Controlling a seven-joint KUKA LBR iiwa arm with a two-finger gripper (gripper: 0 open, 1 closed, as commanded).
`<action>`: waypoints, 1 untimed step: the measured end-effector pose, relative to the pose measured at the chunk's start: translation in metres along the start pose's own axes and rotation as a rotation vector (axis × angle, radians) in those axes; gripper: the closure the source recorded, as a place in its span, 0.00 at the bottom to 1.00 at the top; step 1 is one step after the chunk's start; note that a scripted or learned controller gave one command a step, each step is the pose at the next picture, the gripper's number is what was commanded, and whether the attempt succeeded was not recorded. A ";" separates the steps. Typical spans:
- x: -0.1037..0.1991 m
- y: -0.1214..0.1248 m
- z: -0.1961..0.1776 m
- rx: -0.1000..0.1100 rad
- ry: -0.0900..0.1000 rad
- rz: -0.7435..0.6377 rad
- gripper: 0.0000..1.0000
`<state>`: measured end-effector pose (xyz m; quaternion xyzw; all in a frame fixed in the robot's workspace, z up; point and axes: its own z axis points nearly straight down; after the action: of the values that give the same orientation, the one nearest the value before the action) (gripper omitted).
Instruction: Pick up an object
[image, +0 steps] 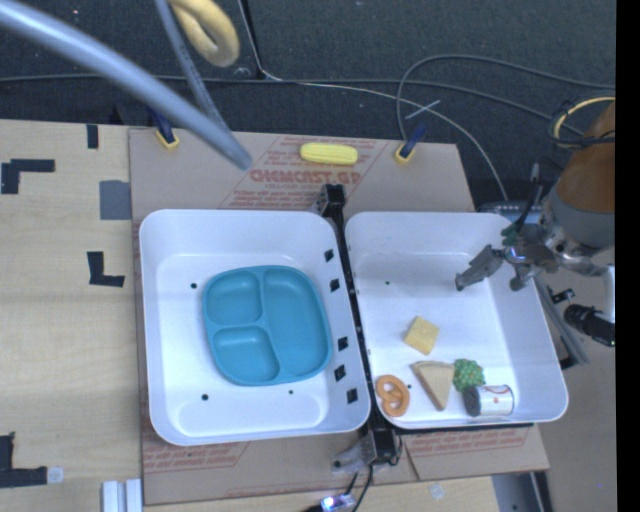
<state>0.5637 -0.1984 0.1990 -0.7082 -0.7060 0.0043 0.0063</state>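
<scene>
Pretzel (392, 395) low, gripper (495, 272) splayed above bin (440, 232)

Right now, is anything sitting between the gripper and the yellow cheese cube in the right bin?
Nothing visible does. The gripper hangs over the right bin near its far right side, and the bin floor between it and the yellow cheese cube is bare white.

Gripper (492, 272) spread wide, empty, arm (585, 195) at right edge
</scene>
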 end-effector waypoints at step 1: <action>0.001 0.003 -0.008 -0.014 -0.003 -0.004 0.00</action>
<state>0.5670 -0.1979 0.2071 -0.7067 -0.7075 0.0005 0.0003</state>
